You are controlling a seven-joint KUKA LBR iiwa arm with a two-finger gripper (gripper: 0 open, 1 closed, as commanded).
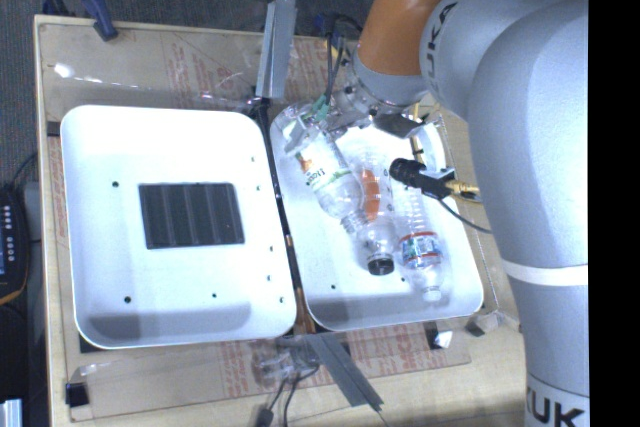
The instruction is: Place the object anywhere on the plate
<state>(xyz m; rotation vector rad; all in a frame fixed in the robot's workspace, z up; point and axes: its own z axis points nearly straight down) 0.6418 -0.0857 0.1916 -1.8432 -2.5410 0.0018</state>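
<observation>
Camera view: right bin [455, 300] holds apparently three clear bottles [385, 205]; left bin [90, 215], dark plate [191, 214].

Two shallow white bins, left bin [90, 215] and right bin [330, 310], sit side by side on a wooden bench [150, 50]; blue clamps [98, 13] grip its far edge.

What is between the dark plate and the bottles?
In the camera view, bare white floor of the left bin, then the two bins' touching rims, separate the dark plate from the bottles.

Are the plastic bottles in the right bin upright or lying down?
Lying down: the bottles rest on their sides on the right bin's floor.
</observation>
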